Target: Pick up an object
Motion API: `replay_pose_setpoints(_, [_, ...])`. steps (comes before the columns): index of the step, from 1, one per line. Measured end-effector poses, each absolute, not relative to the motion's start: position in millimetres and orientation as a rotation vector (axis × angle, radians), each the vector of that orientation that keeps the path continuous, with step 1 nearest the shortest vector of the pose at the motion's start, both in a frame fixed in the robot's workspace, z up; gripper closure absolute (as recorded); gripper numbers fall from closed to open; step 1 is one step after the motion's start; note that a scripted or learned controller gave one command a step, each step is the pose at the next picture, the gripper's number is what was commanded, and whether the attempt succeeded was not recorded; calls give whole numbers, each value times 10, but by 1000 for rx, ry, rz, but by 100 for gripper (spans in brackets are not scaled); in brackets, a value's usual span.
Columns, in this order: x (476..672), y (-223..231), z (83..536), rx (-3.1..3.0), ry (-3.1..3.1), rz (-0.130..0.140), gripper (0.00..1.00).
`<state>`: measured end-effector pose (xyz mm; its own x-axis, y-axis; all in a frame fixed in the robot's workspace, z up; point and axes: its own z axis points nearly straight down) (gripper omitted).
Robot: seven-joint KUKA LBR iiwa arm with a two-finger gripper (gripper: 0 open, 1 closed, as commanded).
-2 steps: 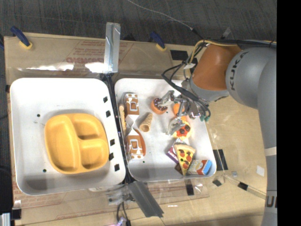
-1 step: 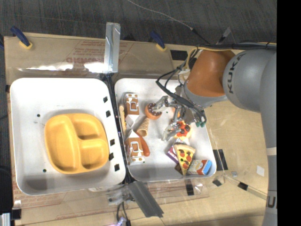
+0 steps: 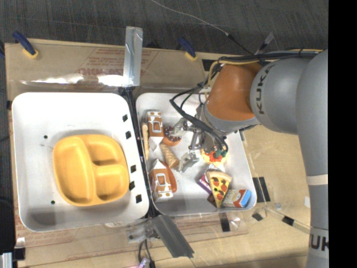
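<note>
Although I couldn't tell how the end effector [image 3: 191, 149] stood, I feared it nudging the cone toy [image 3: 170, 154] at its nine o'clock instead of gripping.

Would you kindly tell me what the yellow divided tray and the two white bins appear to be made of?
The yellow divided tray looks like moulded plastic with a smooth, slightly glossy finish: rounded compartments, even colour. The left bin and right bin seem to be thin white plastic, matte, with rounded corners; coated metal cannot be ruled out.

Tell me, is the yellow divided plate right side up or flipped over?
Right side up: the yellow divided plate shows its recessed compartments facing upward.
</note>
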<state>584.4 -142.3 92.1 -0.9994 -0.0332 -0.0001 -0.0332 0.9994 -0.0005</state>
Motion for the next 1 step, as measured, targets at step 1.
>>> replay_pose_setpoints(1, [5924, -1968, 942, -49, 3136, -1, 0])
